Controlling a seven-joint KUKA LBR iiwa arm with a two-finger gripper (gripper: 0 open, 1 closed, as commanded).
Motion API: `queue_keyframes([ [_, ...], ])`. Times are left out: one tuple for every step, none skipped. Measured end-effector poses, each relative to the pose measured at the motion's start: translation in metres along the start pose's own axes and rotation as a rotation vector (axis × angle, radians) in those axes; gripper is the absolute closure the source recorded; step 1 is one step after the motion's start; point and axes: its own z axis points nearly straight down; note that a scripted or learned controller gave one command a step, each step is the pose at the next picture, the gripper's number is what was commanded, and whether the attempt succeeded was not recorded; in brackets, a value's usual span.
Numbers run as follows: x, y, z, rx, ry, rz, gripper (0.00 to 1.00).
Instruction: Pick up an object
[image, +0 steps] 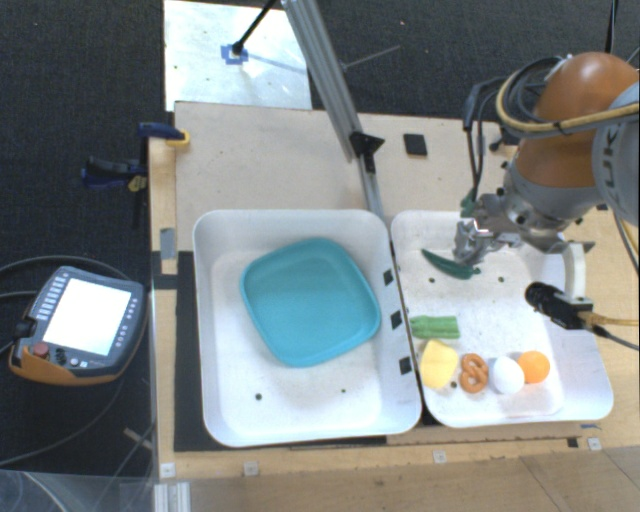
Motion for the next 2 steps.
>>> queue_keyframes([
  [0.058,-0.004,0.004,0.000,0.000,0.000,1.00],
  [0.108,-0.019,0.019,0.001,0.000,0.000,1.00],
])
